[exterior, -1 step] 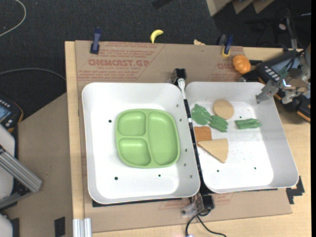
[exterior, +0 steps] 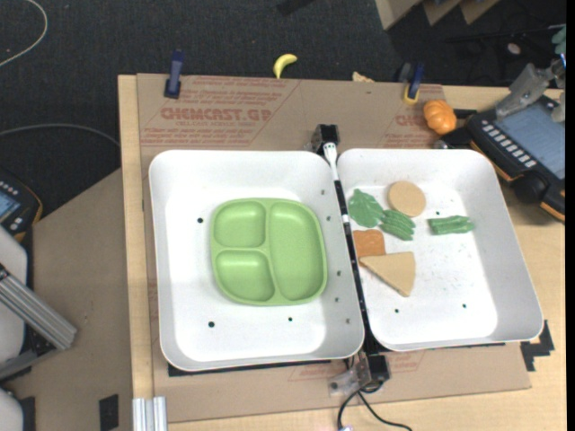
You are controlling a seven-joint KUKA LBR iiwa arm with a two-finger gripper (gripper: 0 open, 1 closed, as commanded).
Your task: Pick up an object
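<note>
Tool: cannot tell how far open it is or whether it holds anything.

Pickable things all lie in the right shallow white bin (exterior: 503, 268), clustered in its left half:
- one round tan disc (exterior: 406, 197)
- one orange square slab (exterior: 368, 242), touching the wedge below it
- one tan wedge-shaped piece (exterior: 393, 270)
- three green leafy plastic pieces: one (exterior: 364, 207) by the bin's left wall, one (exterior: 398, 224) just beside it under the disc, and one (exterior: 449, 225) apart to the right

The left shallow white bin (exterior: 180, 205) holds one light-green three-compartment plastic plate (exterior: 268, 250), lying flat at the centre.

Both bins sit side by side on the cardboard-covered bench (exterior: 225, 115), with two blue clamps (exterior: 173, 74) (exterior: 413, 81) at its far edge.
</note>
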